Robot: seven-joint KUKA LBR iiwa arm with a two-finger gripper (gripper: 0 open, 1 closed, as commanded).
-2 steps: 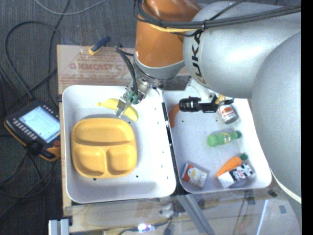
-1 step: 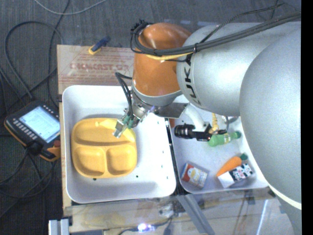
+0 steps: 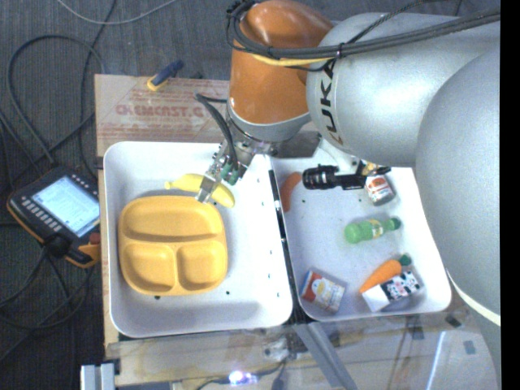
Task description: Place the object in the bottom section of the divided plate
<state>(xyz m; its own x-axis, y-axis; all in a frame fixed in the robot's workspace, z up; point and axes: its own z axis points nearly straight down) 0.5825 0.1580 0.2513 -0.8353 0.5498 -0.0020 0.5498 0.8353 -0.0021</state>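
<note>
A yellow divided plate (image 3: 172,246) lies in the left bin (image 3: 138,157), with one wide section at the far side and two smaller ones at the near side. All its sections look bare. A yellow banana (image 3: 188,184) lies just behind the plate's far rim. My gripper (image 3: 210,190) reaches down from the orange wrist and its tip sits right at the banana's right half, over the plate's far right corner. Part of the banana is hidden behind the gripper, and I cannot make out whether it is gripped.
The right bin (image 3: 431,299) holds a green bottle (image 3: 371,229), a carrot (image 3: 380,275), a small cow-print carton (image 3: 398,289), a red packet (image 3: 322,289), a small jar (image 3: 379,189) and a red-orange item (image 3: 288,190) by the divider. A teach pendant (image 3: 57,210) lies left of the bench.
</note>
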